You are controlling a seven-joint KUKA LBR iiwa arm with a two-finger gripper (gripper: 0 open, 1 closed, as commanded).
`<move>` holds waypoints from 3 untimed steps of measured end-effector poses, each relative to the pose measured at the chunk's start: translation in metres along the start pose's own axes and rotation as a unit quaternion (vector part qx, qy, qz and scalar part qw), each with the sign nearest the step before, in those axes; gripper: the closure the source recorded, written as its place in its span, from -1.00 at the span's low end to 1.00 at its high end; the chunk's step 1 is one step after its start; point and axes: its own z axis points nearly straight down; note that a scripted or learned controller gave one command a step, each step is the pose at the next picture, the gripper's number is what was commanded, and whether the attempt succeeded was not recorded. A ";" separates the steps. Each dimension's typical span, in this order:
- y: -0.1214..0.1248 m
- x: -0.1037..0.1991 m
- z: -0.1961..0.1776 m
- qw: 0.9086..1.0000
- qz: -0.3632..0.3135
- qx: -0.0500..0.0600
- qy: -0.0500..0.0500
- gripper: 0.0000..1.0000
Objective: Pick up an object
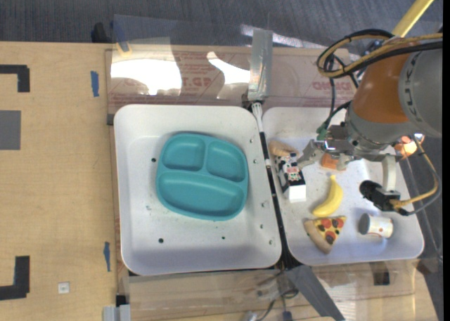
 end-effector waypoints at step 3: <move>0.007 -0.052 0.026 0.992 -0.123 -0.011 -0.005 -1.00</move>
